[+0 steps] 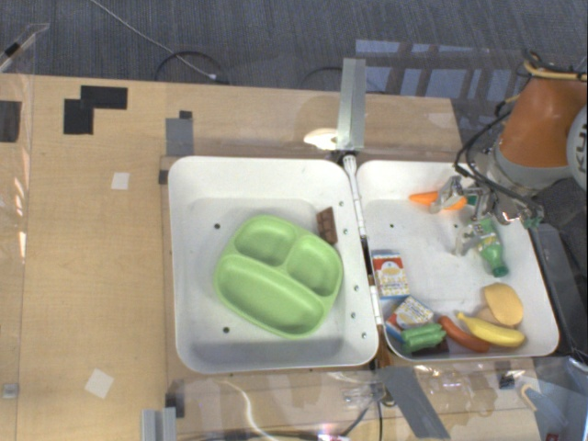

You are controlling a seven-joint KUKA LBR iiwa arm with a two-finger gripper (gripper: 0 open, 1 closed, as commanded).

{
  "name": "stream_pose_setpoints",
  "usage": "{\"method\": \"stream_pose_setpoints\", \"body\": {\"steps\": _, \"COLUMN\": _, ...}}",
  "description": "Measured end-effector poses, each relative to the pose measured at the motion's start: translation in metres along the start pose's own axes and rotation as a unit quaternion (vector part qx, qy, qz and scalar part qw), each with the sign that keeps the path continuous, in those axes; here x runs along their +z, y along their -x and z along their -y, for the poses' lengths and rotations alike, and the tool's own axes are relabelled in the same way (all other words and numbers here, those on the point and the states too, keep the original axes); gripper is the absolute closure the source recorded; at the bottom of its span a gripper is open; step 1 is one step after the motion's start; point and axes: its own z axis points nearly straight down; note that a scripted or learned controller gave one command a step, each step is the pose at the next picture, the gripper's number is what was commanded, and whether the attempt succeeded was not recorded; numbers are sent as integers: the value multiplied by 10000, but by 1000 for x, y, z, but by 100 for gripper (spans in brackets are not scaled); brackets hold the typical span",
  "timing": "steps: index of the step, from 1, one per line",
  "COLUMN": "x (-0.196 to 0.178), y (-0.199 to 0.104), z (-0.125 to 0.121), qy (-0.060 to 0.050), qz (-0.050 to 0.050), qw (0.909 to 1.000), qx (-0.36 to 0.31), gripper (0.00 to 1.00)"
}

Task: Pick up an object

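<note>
Nearest the camera, the front edge of the right bin (549, 338) is crowded. A banana (494, 331) is laid along the front wall, with a red, sausage-like piece (462, 334) just behind it and a green block (423, 339) at the left front corner. A small printed packet (413, 312) is leaned on that block, and a tan, potato-like lump (503, 303) is seated above the banana. The pile is judged to have gathered there because loose things slide to the wall and corner.

A little farther back, a small carton (390, 275) is seen beside the dividing rim.

In the left bin (184, 246), a green divided plate (279, 274) is set flat at a slant in the middle. A brown bar (326, 227) is tucked at its far right edge.

Farther up the right bin, a green bottle-like object (494, 256) is found lying on the floor near the right wall, just below the gripper (470, 225). The gripper is lowered over this spot, with cables draped about the wrist. Whether it is spread or closed cannot be told, and nothing is seen to be held. An orange carrot-like piece (427, 197) is lying to its left, near the far wall.

The green bottle-like object is judged the likeliest target, being the closest thing beneath the tool and apart from the clutter.
</note>
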Motion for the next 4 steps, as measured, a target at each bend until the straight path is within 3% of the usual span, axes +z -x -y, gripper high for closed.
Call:
{"method": "stream_pose_setpoints", "body": {"steps": 1, "x": 1, "y": 11, "z": 14, "qy": 67, "qz": -90, "qw": 9965, "qx": -827, "gripper": 0}}
{"method": "stream_pose_setpoints", "body": {"steps": 2, "x": 0, "y": -45, "z": 3, "qy": -16, "qz": 25, "qw": 9935, "qx": -1140, "gripper": 0}}
{"method": "stream_pose_setpoints", "body": {"steps": 3, "x": 0, "y": -43, "z": 3, "qy": -12, "qz": 33, "qw": 9967, "qx": -810, "gripper": 0}}
{"method": "stream_pose_setpoints", "body": {"steps": 4, "x": -16, "y": -37, "z": 3, "qy": -51, "qz": 113, "qw": 9965, "qx": -828, "gripper": 100}}
